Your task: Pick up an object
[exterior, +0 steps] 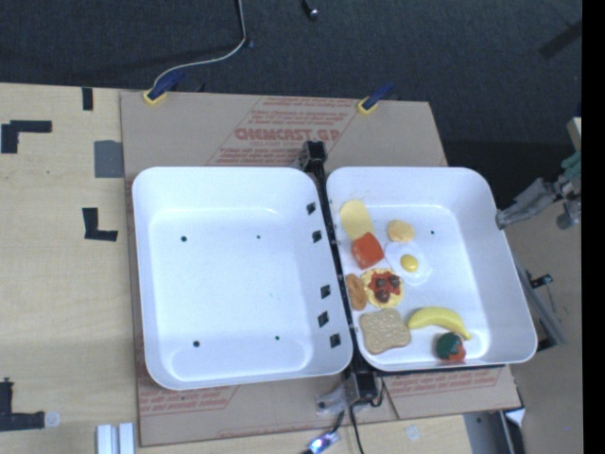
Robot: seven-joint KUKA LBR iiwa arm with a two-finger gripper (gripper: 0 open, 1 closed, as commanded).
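Toys crowd the right bin [477,253], a banana [438,321] at its five o'clock corner, while the hand [553,200] hangs off at three o'clock, grip unreadable, so I'd judge the reach not begun: swing in, descend.

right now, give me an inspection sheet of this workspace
surface: left bin and right bin side by side on a cardboard sheet
job's things: in the right bin, yellow block, red block, fried egg, pizza piece, bread slice, banana, strawberry
clutter: nothing seen
grippers: gripper at the right bin's right rim, holding nothing visible
cables: white cable on the dark floor
surroundings: wooden bench with black markings
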